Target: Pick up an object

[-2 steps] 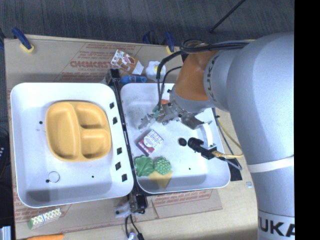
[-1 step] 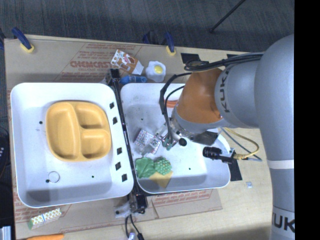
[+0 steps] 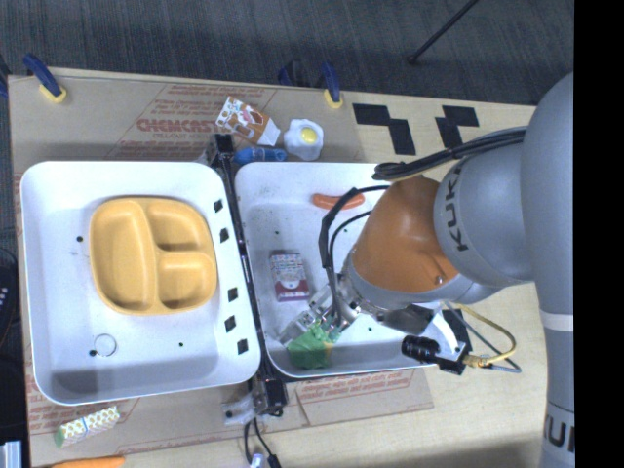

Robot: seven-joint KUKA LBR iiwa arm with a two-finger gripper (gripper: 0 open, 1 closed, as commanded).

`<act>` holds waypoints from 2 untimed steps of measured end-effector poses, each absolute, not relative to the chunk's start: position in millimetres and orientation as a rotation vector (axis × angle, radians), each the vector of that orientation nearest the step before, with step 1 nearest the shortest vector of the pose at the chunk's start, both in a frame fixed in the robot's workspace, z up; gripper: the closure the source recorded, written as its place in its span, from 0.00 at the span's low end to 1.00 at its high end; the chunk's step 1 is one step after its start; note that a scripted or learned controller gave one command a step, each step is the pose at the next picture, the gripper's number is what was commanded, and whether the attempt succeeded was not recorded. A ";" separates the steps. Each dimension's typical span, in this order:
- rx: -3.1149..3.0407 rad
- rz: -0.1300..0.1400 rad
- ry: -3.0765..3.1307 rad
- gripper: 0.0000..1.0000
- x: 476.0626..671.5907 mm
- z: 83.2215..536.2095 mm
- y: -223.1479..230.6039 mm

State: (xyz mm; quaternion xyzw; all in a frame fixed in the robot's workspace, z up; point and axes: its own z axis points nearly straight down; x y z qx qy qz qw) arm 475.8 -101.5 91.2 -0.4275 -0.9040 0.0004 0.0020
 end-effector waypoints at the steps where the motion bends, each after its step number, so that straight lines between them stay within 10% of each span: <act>1: -1.059 0.001 -2.957 0.00 560.9 91.9 -107.5; 2: -1.047 0.001 -2.963 0.00 648.3 116.9 -98.7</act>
